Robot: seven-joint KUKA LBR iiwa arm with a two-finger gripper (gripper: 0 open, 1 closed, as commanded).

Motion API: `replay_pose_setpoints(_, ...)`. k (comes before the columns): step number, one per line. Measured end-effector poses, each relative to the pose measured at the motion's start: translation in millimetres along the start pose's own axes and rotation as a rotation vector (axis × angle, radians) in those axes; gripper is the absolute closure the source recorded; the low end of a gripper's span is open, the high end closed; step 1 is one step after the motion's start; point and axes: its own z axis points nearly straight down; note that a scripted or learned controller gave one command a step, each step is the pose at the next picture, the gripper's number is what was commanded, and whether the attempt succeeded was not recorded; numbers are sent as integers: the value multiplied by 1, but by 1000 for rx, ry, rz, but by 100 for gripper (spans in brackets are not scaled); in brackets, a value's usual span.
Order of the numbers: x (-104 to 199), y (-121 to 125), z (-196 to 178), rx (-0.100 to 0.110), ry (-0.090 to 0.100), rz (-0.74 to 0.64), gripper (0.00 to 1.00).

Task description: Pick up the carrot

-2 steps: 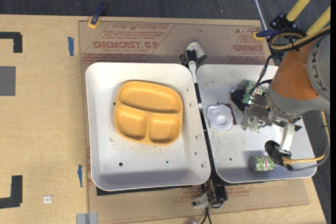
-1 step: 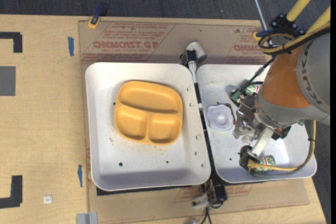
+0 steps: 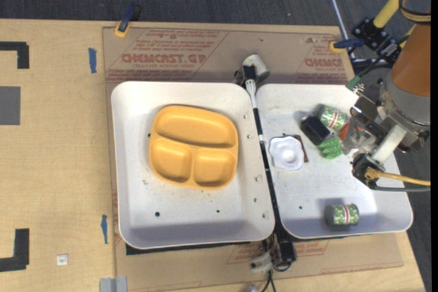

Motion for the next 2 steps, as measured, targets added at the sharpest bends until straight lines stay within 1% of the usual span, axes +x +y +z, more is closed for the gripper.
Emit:
replay_pose_setpoints(1, 18, -19, 90, 3, -2, 120, 100)
replay_pose_setpoints(2, 73, -71, 118, 5, -3, 374, 100)
